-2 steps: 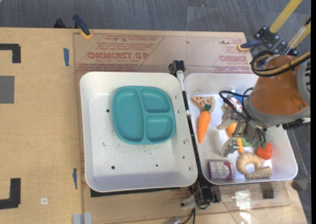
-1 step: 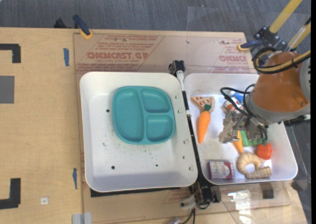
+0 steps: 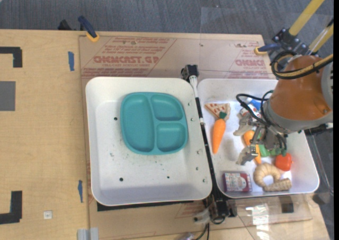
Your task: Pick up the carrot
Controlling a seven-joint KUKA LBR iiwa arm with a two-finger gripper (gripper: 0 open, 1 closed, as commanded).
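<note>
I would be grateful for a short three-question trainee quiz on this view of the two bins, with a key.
1. True or false: the carrot lies on the teal plate.
2. Which item lies just above the carrot in the view? A) pizza slice B) croissant C) tomato
3. Fill in: the end effector is over the ____ bin.

Key:
1. False; it lies on the right bin's floor, and the plate sits in the left bin.
2. A.
3. Right; it is beside the carrot, which is not between its fingers.
</note>
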